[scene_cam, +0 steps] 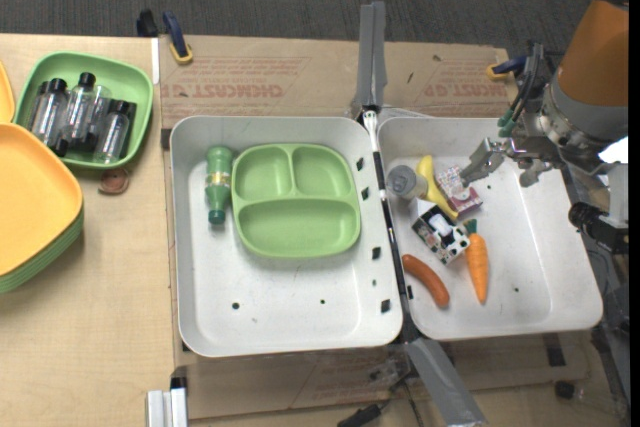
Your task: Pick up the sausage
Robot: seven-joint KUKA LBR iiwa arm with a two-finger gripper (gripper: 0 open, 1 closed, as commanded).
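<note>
The right shallow white plastic bin (520, 310) had bare floor along its near edge and toward its right wall. Closest to the near rim, the short orange-red sausage (426, 279) lay on the bin floor hard by the left wall, tilted, touching nothing that could be made out. Just beside it to the right lay a small orange carrot with a green top (478, 266), pointing toward the near edge. Above these sat a black-and-white patterned toy (441, 233), then a yellow banana-shaped piece (434, 183), a pink-and-white packet (459, 192) and a grey round cap (401, 181), clustered in the left half of the bin.

The left shallow white bin (200, 305) held a light green three-compartment plastic plate (296, 199) in its far half, with a green bottle (217, 183) lying beside the plate's left edge; its near half was open floor.

Farther back, the grey two-finger gripper (490, 160) hung over the far part of the right bin, above the packet and well apart from the sausage, its fingers spread apart with nothing between them. The orange-banded arm (598, 55) rose behind it at the right.

On the bench to the left sat a green tray of small dark bottles (85, 111) and a stack of orange plates (35, 210).
</note>
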